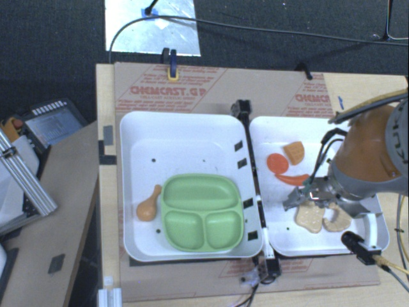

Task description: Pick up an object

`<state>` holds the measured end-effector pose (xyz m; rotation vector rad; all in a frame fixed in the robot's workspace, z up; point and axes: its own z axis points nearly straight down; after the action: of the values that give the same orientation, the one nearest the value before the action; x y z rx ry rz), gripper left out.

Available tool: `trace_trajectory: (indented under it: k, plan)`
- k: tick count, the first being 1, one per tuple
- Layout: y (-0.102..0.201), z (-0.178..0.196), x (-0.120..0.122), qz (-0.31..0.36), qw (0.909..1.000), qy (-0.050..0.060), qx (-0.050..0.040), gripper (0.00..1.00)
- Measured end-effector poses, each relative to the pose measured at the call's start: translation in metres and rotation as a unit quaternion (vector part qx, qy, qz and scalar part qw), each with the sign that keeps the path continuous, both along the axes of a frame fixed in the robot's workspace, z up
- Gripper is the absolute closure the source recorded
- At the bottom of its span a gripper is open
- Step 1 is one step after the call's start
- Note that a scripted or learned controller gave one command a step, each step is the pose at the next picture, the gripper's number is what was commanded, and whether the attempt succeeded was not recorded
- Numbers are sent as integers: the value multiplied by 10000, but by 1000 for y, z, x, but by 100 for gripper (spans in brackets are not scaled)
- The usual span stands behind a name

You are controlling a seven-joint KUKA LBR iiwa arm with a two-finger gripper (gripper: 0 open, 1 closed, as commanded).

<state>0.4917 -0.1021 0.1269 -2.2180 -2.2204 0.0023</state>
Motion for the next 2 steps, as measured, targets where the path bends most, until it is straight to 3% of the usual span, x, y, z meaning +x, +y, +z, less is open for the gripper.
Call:
trace_trajectory:
  k: [1, 2]
  plan:
    - [0, -42, 2, -2, 10000, -37, -11, 0]
    - [-3, -28, 4, -10, 9999, -91, -43, 100]
